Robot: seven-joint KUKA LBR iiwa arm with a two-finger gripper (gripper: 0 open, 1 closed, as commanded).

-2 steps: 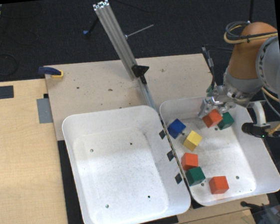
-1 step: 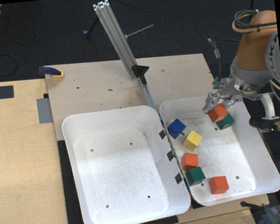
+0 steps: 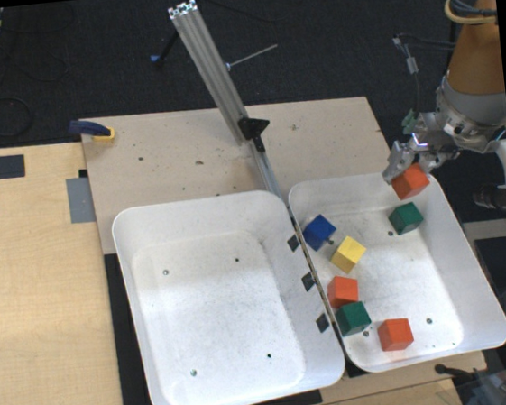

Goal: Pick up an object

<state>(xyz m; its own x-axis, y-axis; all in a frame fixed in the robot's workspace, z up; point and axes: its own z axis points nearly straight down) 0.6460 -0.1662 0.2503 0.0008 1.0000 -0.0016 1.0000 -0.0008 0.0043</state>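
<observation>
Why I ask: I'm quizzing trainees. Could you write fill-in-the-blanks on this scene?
The small blue cube lies in the view's ___ shallow white bin. Small green cubes there number ___. The cube nearest the blue one is coloured ___.
Missing: right; two; yellow.

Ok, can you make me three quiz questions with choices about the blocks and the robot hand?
1. Where do the loose blocks lie?
A. left bin
B. right bin
C. the wooden bench

2. How many green blocks are there?
A. one
B. two
C. four

3. What sits between the gripper's fingers?
A. an orange block
B. a blue block
C. a yellow block

Answers:
1 B, all lie in the right bin.
2 B, one green block far, another green block near.
3 A, the gripper holds an orange block.
</observation>
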